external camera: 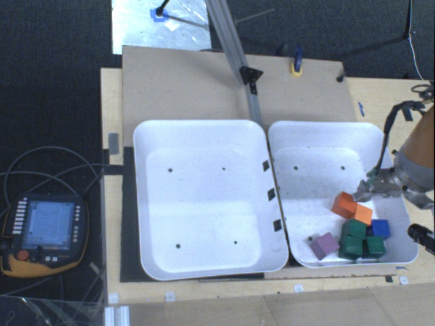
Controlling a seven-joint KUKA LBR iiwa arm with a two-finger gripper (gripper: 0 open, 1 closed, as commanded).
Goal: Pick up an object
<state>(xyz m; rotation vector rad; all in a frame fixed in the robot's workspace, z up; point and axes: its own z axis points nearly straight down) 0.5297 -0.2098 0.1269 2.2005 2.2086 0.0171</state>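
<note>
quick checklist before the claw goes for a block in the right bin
1. Blocks within reach, clustered in the right bin's near right corner: ok.
2. claw positioned by the orange block, at its upper right edge: ok.
3. Block held between the fingers: cannot tell.
4. Orange block free of neighbours: not ok, it touches the lighter orange block.
5. purple block standing apart from the green blocks: ok.

We see the table (204,80) bearing two white bins, the left bin (204,202) touching the right bin (319,161).
</note>
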